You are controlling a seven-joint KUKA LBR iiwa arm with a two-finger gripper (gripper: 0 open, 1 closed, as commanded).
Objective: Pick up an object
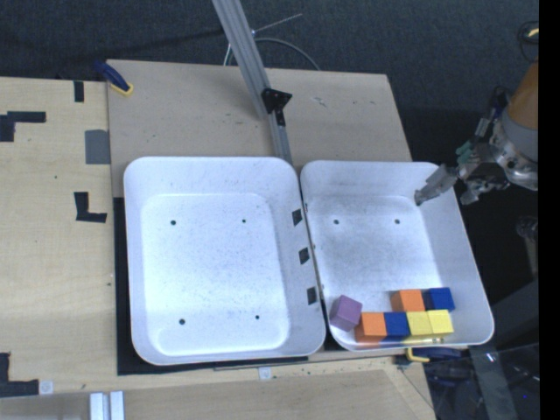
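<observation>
Several small blocks lie in a cluster along the near edge of the right bin: a purple block on the left, then an orange block, a blue block and two yellow blocks in a row. Just behind that row sit another orange block and another blue block. My gripper hovers over the far right corner of the right bin, well away from the blocks. It is open, with nothing between its fingers.
The left bin stands beside the right one on the wooden bench. A slanted metal rail runs down to the gap between the bins at the back. A blue-and-yellow item lies at the bench's far left corner.
</observation>
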